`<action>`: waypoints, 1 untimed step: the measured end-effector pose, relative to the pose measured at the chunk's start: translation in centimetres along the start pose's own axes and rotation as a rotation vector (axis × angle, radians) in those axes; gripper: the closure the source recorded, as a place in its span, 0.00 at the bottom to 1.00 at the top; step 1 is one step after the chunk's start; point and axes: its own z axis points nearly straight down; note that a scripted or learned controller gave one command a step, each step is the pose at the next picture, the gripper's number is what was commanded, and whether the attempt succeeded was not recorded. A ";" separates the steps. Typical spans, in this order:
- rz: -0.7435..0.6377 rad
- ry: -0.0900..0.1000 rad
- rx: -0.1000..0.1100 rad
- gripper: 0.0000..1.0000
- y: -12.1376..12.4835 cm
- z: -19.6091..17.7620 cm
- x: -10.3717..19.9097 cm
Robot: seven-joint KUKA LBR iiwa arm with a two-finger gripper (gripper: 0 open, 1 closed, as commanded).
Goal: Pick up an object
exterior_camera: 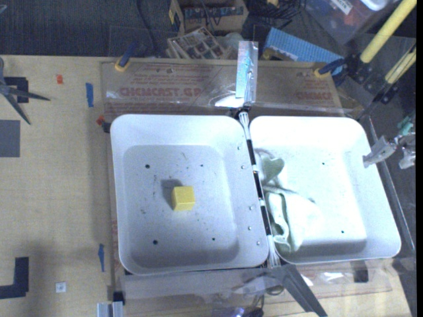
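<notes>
Two shallow white bins sit side by side on the counter [53, 197]; left bin [132, 137] holds a single yellow block [184, 197], lying flat near the middle of the bin floor, well apart from every wall; that open placement likely makes it the easy pick, room on all sides for a top-down approach. Right bin [344, 144] holds a pale crumpled cloth [285, 210], bunched against the dividing edge on the bin's left side, partly draped up the wall; soft, low contrast against white, edges hard to read; judged a harder grasp than the block.

End effector [382, 152] appears as a small grey shape at the right bin's far right rim, up off the bin floor and well apart from both cloth and block; too small and blurred to say if it is spread or pressed together, cannot tell; nothing visible in it.

Judgement: pick not yet started; arm seems parked at the edge, probably so the overhead camera sees both bins unobstructed. Next move needs travel left across the right bin to reach either item; risk with the cloth is slipping or snagging on the rim between bins; risk with the block is nudging it sideways on the smooth floor.
</notes>
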 end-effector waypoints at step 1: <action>-0.079 0.001 0.000 0.00 -4.2 14.5 3.6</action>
